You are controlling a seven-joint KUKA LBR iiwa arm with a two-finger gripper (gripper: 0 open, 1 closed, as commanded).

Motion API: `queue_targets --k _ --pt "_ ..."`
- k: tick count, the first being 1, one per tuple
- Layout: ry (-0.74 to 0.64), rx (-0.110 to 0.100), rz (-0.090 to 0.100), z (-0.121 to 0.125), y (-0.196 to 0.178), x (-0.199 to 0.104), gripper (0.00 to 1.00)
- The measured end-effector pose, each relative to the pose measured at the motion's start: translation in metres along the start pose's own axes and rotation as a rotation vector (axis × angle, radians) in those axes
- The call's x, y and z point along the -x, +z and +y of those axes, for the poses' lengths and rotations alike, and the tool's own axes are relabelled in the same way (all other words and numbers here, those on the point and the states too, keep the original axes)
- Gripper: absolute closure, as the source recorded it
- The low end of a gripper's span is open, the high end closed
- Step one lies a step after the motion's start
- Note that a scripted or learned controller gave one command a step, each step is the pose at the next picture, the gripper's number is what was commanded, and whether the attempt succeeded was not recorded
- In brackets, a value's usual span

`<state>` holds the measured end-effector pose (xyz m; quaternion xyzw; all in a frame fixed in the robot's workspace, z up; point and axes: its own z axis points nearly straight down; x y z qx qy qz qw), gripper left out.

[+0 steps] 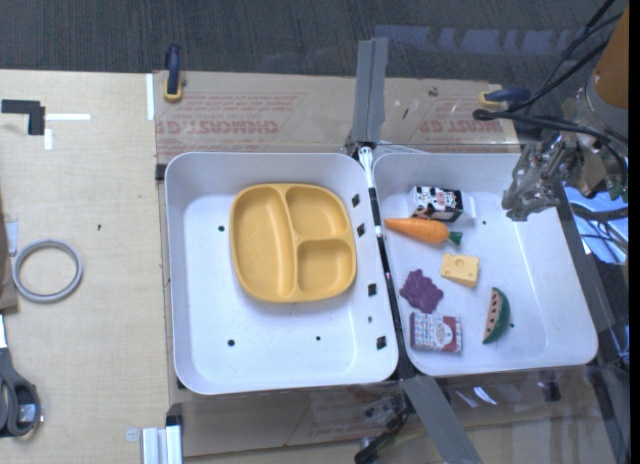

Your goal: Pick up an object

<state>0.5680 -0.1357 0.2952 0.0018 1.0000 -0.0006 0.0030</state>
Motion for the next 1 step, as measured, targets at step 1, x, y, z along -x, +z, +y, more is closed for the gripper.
queue_targets --k 1 --pt "0.0 0.0 0.0 0.0002 0.0001 0.0 0.0"
